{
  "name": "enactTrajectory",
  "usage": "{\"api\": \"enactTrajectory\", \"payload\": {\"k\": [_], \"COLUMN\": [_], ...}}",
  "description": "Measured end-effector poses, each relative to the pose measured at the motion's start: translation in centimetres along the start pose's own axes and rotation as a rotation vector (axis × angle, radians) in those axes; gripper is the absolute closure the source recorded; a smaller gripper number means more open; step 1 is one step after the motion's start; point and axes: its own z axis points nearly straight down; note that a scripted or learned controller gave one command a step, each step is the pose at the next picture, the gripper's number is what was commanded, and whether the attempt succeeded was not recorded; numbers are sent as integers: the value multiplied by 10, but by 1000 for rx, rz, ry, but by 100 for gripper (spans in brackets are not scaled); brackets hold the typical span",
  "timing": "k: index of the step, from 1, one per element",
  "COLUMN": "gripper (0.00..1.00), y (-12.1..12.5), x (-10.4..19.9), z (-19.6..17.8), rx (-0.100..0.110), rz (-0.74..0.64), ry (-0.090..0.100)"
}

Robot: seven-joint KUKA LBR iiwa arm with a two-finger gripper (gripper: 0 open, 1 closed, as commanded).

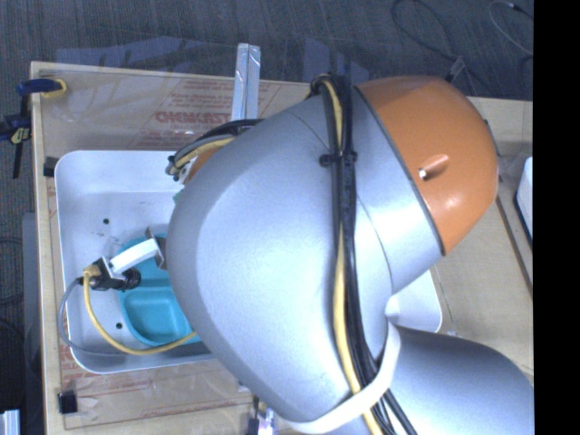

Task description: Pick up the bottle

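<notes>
My hand (156,254) low in the shallow white left bin (71,181), tucked under my big grey arm (272,243), open or closed I cannot tell, teal plastic bottle (152,314) just at its 6 o'clock, partly under the arm, by the bin's 6 o'clock wall.

Robotics lab: a grey-and-orange industrial arm (299,270) over a wooden bench (136,98) carrying a white bin (77,184), with loose cables (426,12) on carpet (136,7).

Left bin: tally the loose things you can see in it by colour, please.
Teal plastic thing with a raised rim: 1
Total: 1, in the shallow white left bin; the grey arm covers the rest.
</notes>
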Motion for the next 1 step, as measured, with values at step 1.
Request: {"api": "enactTrajectory", "payload": {"k": [1], "gripper": [0], "y": [35], "x": [31], "z": [-225], "rx": [2], "rz": [-108], "ry": [1]}}
